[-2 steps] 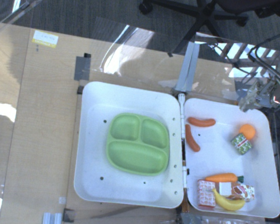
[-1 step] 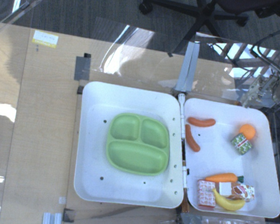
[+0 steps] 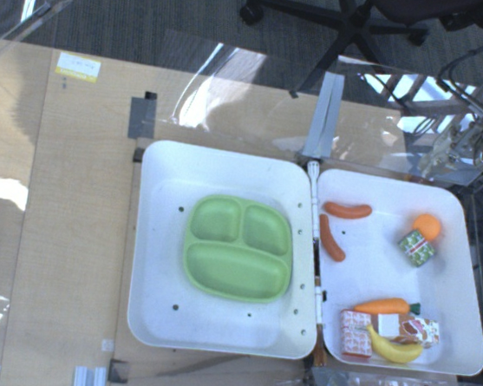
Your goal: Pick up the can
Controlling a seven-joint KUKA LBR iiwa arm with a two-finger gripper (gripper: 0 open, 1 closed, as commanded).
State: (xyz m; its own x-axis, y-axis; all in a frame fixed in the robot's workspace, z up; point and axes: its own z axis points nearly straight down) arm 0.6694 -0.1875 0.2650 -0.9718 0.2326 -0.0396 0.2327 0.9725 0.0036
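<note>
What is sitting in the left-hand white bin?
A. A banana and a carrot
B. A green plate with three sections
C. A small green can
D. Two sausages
B: the left bin holds the green divided plate, while the sausages, carrot and banana all lie in the right bin.

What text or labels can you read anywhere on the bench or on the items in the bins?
None can be read.
Yellow sticker on the bench: print too small.
Green-patterned can: label blurred.
Red box: pattern blurred.
Red-and-white carton: print blurred.
</note>
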